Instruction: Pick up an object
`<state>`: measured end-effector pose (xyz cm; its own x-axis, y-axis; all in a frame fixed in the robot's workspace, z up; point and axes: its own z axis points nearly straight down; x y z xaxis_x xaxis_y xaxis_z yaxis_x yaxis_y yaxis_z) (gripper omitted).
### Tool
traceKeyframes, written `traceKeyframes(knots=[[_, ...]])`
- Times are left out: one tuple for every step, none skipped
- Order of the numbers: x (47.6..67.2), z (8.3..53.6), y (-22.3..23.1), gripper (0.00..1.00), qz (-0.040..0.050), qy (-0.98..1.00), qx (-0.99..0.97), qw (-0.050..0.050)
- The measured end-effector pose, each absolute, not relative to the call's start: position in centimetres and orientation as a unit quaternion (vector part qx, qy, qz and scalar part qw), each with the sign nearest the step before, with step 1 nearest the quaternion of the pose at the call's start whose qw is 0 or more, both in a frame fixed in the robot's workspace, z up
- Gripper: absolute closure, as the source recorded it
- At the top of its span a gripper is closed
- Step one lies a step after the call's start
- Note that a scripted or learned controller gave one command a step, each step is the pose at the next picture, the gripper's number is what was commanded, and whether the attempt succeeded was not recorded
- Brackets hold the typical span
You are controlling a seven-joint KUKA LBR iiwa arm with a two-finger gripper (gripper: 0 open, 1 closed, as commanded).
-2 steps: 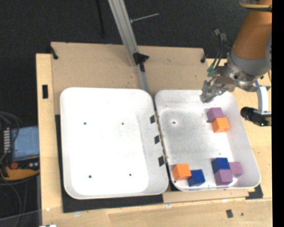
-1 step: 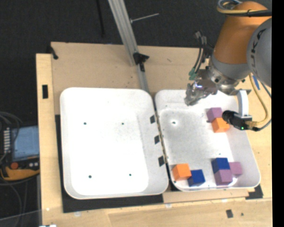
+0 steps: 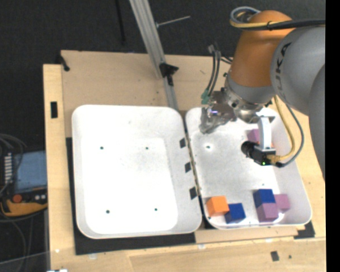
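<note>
My gripper (image 3: 208, 122) hangs over the far left corner of the right bin (image 3: 229, 152), below the orange wrist band. Nothing shows between its tips. Along that bin's near edge lie an orange block (image 3: 217, 205), a small blue block (image 3: 236, 212), a larger blue block (image 3: 264, 198) and a purple block (image 3: 267, 211) with a lighter purple one (image 3: 282, 202) beside it. A pink block (image 3: 253, 135) peeks out by the arm's wrist, partly hidden. All the blocks lie well apart from the gripper.
The left bin (image 3: 130, 169) sits next to the right one, with small clips on the shared wall. A slanted metal rod (image 3: 153, 44) rises behind the bins. Cables and a blue box (image 3: 28, 171) lie off the bench at the left.
</note>
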<state>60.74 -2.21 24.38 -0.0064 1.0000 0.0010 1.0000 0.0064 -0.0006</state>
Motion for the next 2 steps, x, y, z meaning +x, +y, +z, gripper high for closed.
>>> traceKeyframes(knots=[[60.3,23.2,3.1,1.00,0.0000,-0.709,-0.705,0.001],[59.3,24.1,9.2,1.00,-0.0014,-0.710,-0.704,0.000]])
